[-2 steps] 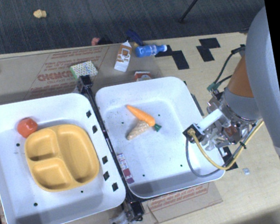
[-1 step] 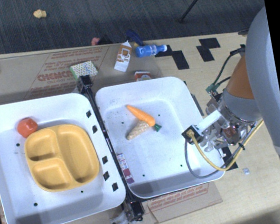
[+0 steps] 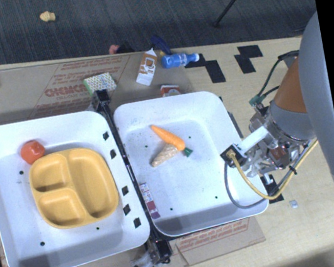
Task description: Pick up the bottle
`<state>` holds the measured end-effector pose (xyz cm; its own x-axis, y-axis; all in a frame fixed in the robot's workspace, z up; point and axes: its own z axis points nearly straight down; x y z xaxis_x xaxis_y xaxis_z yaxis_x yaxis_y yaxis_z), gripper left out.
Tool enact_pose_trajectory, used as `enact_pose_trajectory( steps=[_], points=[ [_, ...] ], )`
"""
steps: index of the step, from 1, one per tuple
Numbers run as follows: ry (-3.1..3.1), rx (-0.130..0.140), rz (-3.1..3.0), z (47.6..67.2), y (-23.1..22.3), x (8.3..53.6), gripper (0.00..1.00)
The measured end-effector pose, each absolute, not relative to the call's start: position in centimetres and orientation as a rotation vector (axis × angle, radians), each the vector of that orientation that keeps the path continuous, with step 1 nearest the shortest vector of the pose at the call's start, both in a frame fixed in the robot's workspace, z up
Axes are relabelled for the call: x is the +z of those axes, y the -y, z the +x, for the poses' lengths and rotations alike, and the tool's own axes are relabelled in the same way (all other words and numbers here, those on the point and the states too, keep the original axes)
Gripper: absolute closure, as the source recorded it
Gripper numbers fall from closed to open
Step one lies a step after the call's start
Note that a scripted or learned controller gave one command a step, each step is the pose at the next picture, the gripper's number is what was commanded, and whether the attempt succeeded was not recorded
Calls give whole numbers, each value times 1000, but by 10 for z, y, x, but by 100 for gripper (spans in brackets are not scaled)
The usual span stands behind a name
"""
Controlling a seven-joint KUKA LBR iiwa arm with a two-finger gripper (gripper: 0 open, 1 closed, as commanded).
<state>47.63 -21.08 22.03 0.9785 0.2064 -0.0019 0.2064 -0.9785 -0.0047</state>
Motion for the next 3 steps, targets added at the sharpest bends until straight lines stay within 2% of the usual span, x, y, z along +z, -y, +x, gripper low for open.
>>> enact_pose_trajectory(
  steps=[2,3],
  points=[
    [327,3,-3122,476,211,225,100],
    [325,8,-3119,476,210,199,100]
  ],
)
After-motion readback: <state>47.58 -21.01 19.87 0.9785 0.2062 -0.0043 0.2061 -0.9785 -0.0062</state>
